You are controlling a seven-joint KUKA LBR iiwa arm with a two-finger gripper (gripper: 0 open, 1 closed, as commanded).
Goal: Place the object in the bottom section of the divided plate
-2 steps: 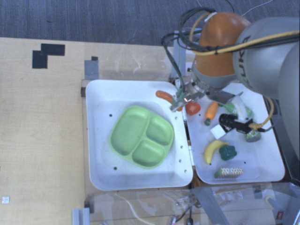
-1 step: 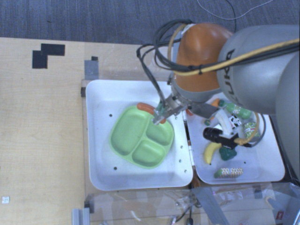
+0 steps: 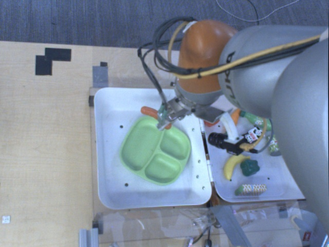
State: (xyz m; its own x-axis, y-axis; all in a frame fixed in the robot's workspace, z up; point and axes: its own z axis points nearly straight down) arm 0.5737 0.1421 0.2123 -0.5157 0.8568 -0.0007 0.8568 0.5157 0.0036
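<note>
Two shallow white bins are sitting side by side on the pale bench (image 3: 46,153). The left bin (image 3: 103,153) is holding the green divided plate (image 3: 139,148); the right bin (image 3: 280,187) is holding a scatter of small items.

The grey arm (image 3: 272,71) is reaching in from the right, crossing over the right bin, with its orange band (image 3: 205,50) hanging above the far edge of the left bin. The wrist is pointing down and slightly left. The gripper (image 3: 165,120) is hovering low at the plate's far rim, close to the corner where the far-right compartment begins.

Open or closed: cannot tell; the tip is small and blurred against the plate, and nothing is clearly showing in its grasp.

The orange object (image 3: 148,110) is lying on the floor of the left bin, just beyond the plate's far rim. It is sitting just beside the gripper, to its left and a little farther back; whether the two are touching cannot be told. It is lying outside the plate.

The plate's near section (image 3: 163,168) is lying well apart from the orange object, across the plate.

In the right bin, a banana (image 3: 232,165) is lying beside a dark green piece (image 3: 250,167), with a speckled cob-like piece (image 3: 251,189) nearer the front.
</note>
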